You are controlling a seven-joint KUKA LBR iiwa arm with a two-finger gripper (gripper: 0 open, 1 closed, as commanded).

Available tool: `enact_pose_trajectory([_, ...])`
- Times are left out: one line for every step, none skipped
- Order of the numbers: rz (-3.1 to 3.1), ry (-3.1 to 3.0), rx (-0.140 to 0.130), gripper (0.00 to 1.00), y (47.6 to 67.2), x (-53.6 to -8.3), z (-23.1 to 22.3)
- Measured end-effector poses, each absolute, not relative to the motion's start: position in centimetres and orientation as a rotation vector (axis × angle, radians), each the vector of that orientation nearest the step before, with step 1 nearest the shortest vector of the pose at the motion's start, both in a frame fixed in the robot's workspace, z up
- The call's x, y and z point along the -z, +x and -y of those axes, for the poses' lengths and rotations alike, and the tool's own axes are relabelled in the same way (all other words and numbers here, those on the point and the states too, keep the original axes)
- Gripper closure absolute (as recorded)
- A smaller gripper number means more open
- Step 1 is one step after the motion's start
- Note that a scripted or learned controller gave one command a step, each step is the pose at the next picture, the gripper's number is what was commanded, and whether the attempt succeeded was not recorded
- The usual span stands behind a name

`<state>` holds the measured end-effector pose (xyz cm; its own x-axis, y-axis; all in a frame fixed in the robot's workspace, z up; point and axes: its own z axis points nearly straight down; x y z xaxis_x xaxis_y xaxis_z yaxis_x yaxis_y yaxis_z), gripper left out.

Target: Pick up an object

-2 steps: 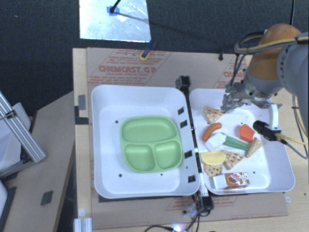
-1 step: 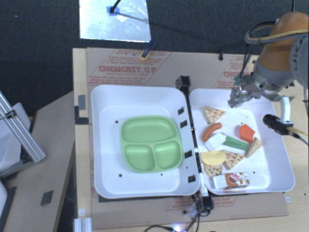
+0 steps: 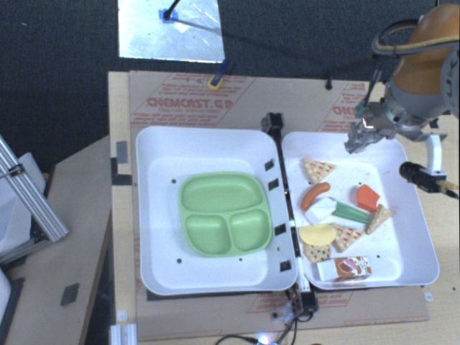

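Note:
The right bin holds several toy foods: a pizza slice, a red sausage, an orange-red block, a green strip, a white piece, a yellow chip, a waffle-like slice, a cracker, a bread wedge and a small red-and-white packet. My gripper hangs over the bin's far edge, up and to the right of the pizza slice. Nothing shows between its fingers.
The left bin holds a green three-compartment tray. A black divider runs between the bins. A black fixture sticks in at the right bin's right rim. A silver sheet lies beyond the bench.

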<state>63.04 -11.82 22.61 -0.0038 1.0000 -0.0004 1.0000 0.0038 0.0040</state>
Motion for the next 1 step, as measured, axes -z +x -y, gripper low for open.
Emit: enact_pose_trajectory([-2.230, 2.209, -0.006, 1.00, 64.92, -22.99, 6.38])
